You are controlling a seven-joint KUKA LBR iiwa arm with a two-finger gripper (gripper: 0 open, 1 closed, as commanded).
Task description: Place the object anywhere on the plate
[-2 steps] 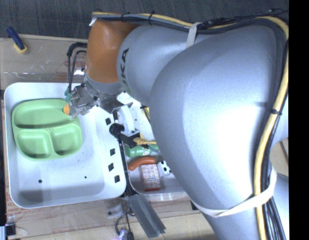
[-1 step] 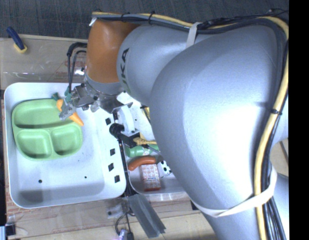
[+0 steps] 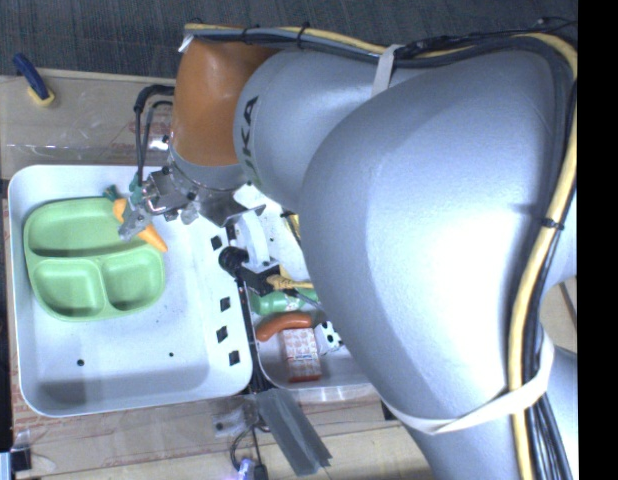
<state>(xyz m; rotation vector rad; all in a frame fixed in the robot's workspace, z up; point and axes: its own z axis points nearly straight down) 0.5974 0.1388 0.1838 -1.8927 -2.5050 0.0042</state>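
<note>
A green divided plate (image 3: 89, 258) lies in the left white bin (image 3: 109, 368). My gripper (image 3: 139, 213) hangs over the plate's upper right corner, and its fingers are shut on an orange carrot-like toy (image 3: 149, 233) with a green tip (image 3: 111, 195). The orange piece pokes out below the fingers over the plate's right rim. The large grey arm with its orange band (image 3: 209, 98) covers most of the right bin.
In the right bin (image 3: 289, 378), below the arm, lie a red sausage-like toy (image 3: 284, 323), a green piece (image 3: 274, 303) and a small labelled box (image 3: 301, 353). A blue-and-yellow tool (image 3: 34, 78) rests on the bench at the far left.
</note>
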